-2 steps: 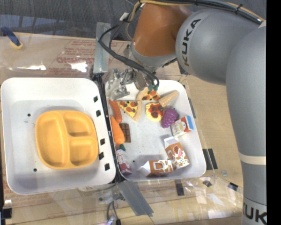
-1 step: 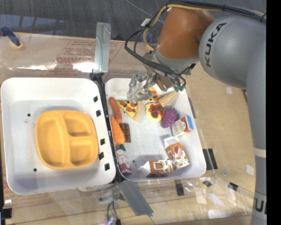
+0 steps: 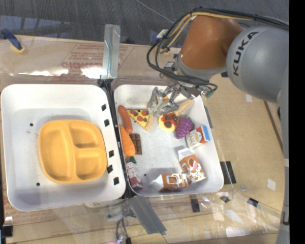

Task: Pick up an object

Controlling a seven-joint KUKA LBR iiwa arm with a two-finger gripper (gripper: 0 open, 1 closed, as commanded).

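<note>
The jaws (image 3: 161, 104) hang at twelve o'clock of the right bin (image 3: 213, 179), their spread impossible to tell; just beneath, toward six, lies the pizza slice (image 3: 139, 117), probably light, stiff, slick plastic, best pinched across its flat sides.

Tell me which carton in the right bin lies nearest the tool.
The small carton with the blue side, beside the purple grapes; the other two cartons lie lower, toward the bin's near edge.

A: Bins and trays?
B: Two white bins (image 3: 15, 151); one yellow tray (image 3: 71, 150) in the left one.
A: Right bin?
B: One hot dog (image 3: 125, 118), one carrot (image 3: 128, 144), one pizza slice (image 3: 140, 118), one grape bunch (image 3: 183, 127), three small cartons (image 3: 191, 169).
</note>
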